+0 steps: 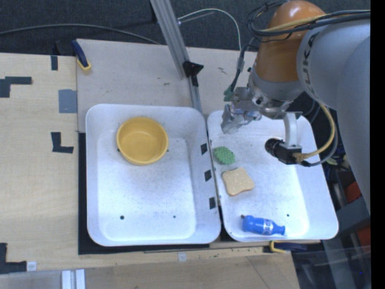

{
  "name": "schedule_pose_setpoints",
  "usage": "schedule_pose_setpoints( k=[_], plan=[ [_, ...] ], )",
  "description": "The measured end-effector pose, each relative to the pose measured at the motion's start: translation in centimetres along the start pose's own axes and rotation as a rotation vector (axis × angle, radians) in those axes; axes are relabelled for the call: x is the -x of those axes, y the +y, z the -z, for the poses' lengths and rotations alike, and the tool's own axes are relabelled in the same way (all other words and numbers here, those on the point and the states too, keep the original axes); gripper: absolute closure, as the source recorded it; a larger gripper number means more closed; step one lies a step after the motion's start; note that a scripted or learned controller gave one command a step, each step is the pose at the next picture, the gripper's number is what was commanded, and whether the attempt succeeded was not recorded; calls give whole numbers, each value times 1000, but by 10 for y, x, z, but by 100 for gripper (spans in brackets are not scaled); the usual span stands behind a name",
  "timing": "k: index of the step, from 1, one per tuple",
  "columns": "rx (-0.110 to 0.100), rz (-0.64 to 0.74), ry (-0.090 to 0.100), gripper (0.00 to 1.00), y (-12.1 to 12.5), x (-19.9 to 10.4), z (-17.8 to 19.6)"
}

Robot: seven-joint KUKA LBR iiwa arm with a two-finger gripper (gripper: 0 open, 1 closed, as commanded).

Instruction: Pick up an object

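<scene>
The arm [325,47] leans in from the right, its orange band sitting above the wrist, and the end effector [231,122] hangs over the far left corner of the right bin [301,191], close to the rim where the two bins meet. From this angle I cannot tell whether it is released or clenched, and nothing shows in its grip.

Just below it, near the same inner rim, lies a small green round piece [224,155]. A little nearer to me sits a tan slice of toast [237,181], close to the green piece but apart from it. A blue bottle [262,225] lies on its side along the near edge of the right bin, well apart from the toast. All three crowd the left half of that bin; the right half is mostly bare white floor, though a black fitting with a yellow cable [286,150] hangs over it.

In the left bin [150,221] a yellow bowl [142,139] stands upright toward the far left, with open floor across the near and right parts.

A grey metal pole [171,32] slants down from the top and ends at the far rim between the bins. The wooden counter [36,179] stretches away to the left, marked with dark tape pieces.
</scene>
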State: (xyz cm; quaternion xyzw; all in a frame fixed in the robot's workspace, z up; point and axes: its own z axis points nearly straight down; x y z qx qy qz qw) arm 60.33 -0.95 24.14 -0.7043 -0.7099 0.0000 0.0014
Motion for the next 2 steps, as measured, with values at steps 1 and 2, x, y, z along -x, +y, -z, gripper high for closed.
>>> schedule_pose_setpoints(
  k=[1, 2],
  plan=[
    [-1, -2, -1, 100, 4, -50, -13],
    [1, -1, 0, 100, 11, -103, -9]
  ],
)
